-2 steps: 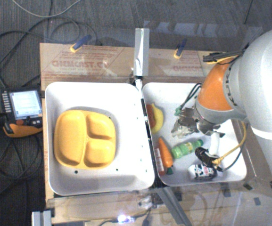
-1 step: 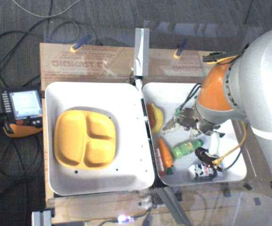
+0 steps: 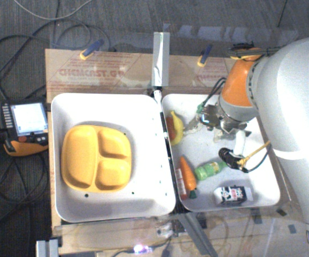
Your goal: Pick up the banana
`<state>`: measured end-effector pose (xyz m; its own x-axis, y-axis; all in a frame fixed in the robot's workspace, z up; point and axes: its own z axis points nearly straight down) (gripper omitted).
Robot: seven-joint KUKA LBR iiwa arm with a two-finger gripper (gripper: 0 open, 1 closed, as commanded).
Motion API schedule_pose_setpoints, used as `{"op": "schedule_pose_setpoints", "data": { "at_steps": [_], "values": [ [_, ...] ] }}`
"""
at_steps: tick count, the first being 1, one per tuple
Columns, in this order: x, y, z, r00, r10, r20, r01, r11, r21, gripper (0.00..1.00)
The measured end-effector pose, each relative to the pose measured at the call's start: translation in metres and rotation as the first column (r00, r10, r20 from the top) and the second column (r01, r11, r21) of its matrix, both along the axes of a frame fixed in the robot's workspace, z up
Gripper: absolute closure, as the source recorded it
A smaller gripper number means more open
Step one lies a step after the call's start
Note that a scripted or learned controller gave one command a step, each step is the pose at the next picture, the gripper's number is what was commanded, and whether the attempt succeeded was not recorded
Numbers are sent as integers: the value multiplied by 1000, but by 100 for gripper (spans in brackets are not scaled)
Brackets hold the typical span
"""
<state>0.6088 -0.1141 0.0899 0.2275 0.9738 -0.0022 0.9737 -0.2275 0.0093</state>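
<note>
So the arm (image 3: pixel 283 100) comes in from the right and bends down over the right bin (image 3: pixel 272 197), orange band up top, wrist pointing left. The gripper (image 3: pixel 201 116) sits low near the bin's upper left part, just beside the banana (image 3: pixel 175 128), which lies along the left wall. Honestly can't tell whether the gripper is released or clenched from this angle. Also in that bin: a carrot (image 3: pixel 187 176), green bottle (image 3: pixel 207 170), and a small black-and-white carton (image 3: pixel 231 194). Left bin (image 3: pixel 90 208) has a yellow divided plate (image 3: pixel 96 157).
</note>
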Motion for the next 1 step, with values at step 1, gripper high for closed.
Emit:
{"op": "schedule_pose_setpoints", "data": {
  "at_steps": [1],
  "values": [
    [53,11,-1,974,228,-4,-228,974,-6,0]
  ]
}}
